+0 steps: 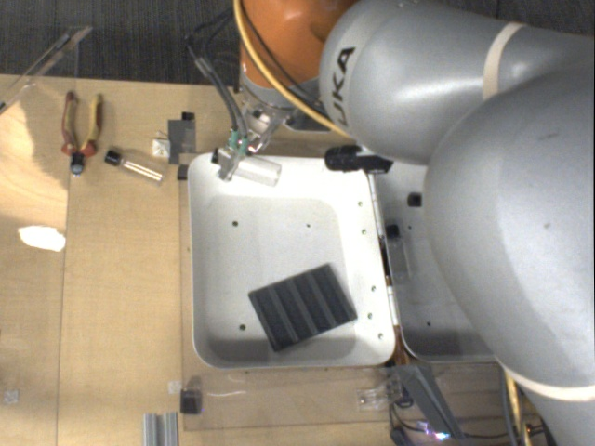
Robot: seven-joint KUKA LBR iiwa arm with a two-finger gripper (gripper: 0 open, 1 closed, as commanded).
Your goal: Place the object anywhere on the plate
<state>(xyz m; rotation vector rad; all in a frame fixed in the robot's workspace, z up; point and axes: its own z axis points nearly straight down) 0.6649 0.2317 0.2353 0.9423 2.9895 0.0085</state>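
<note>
Gripper sits at the left bin's far rim, pinching a clear tube. Black ribbed plate is well apart (near front wall). Risk: shallow grip, tube could slip out mid-transfer.

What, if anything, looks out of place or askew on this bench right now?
The dark ribbed pad lies skewed in the left bin, corners off the walls. Pliers lie loose on the bench outside it.
</note>
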